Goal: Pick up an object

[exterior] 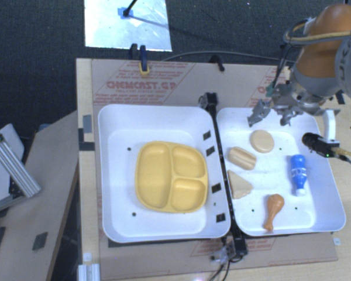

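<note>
Gripper (273,115): fingers apart, holding nothing, over right bin's (322,212) back edge
Cookie (261,140): just below gripper
Bottle (298,173): near right edge

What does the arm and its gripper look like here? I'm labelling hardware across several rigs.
The arm shows a rounded orange section at the top right, with grey housing beside it and a yellow-and-dark cable looped over it. Below sits a grey metal wrist block, ending in the gripper, whose two grey jaws are slim and angular. A black cylindrical part with a cable sits nearby, at the bin's right wall.
</note>
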Available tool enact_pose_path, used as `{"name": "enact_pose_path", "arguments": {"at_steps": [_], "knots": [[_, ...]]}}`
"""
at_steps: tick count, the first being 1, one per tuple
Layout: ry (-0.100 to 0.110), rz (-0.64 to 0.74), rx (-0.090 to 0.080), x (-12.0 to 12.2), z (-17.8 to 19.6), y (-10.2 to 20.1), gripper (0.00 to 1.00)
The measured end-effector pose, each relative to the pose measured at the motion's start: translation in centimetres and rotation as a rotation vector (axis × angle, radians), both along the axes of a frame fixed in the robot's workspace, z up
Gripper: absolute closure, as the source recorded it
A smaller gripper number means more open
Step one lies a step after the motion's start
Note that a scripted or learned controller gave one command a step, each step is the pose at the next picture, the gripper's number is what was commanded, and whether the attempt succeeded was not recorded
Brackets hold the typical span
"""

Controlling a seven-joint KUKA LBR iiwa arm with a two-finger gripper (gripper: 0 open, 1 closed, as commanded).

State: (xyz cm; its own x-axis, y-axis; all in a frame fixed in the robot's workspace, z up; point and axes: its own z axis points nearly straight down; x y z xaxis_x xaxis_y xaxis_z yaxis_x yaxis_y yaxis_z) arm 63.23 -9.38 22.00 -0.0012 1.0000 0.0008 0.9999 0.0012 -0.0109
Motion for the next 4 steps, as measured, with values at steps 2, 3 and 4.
{"name": "enact_pose_path", "arguments": {"at_steps": [2,3,4], "knots": [[-0.009,0.000,-0.001,0.9,-4.0,-0.6,0.00],[-0.008,0.003,0.000,1.1,-10.2,-0.1,0.00],[-0.018,0.002,-0.003,1.4,-13.2,-0.1,0.00]]}}
